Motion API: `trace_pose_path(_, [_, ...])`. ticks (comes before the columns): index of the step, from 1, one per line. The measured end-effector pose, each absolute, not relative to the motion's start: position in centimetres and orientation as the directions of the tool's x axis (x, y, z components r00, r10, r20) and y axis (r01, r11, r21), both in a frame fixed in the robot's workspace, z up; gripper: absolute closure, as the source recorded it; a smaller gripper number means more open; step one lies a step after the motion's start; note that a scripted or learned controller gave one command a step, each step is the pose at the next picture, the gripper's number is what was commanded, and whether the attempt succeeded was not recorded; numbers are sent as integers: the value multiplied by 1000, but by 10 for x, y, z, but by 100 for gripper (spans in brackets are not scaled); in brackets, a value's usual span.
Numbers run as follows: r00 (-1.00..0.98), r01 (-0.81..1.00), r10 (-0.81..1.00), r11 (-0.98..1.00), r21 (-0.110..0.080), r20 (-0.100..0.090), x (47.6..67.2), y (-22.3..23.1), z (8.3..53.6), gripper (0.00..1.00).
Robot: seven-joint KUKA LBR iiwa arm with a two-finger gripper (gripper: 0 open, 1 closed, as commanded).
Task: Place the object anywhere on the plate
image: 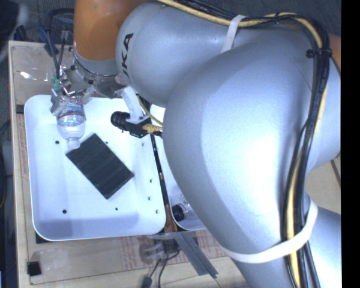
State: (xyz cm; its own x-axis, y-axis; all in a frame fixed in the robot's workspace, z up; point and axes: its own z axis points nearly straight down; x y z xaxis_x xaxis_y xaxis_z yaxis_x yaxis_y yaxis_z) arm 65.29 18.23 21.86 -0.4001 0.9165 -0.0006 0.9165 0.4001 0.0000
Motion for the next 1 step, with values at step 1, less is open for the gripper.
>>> trace_pose_path(1, [-346, 938, 938, 346, -1, -1, 653, 155, 229, 100])
